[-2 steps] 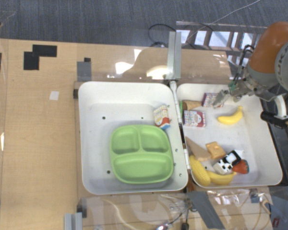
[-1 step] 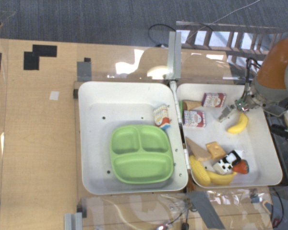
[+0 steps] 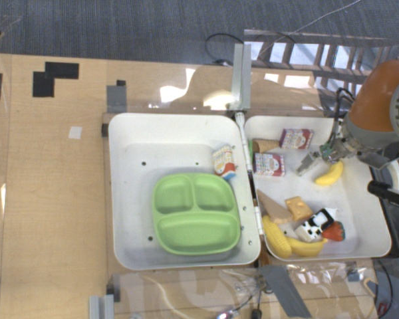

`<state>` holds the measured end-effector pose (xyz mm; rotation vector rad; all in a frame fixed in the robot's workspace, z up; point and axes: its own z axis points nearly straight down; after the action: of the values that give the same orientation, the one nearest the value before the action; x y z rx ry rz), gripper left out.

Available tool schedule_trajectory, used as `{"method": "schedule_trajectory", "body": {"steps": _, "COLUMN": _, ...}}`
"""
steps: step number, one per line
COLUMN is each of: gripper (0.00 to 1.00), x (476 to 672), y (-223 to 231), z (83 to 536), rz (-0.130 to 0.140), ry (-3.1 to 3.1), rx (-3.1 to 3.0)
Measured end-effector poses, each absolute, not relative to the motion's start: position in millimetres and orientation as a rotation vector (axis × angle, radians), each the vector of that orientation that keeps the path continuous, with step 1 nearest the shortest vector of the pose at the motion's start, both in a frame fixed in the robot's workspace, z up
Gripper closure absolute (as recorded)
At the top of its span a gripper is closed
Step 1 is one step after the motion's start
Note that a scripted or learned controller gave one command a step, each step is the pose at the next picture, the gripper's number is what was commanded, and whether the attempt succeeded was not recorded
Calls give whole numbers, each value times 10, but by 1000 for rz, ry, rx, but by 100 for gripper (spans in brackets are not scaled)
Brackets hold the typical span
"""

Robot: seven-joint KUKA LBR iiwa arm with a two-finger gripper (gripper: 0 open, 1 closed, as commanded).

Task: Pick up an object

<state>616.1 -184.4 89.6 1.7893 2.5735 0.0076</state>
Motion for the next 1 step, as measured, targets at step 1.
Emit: {"method": "schedule_trajectory", "body": {"steps": 1, "gripper": 0, "x": 6010, "y": -2027, "z": 899, "rz": 11, "ry": 2799, "rx": 1403}}
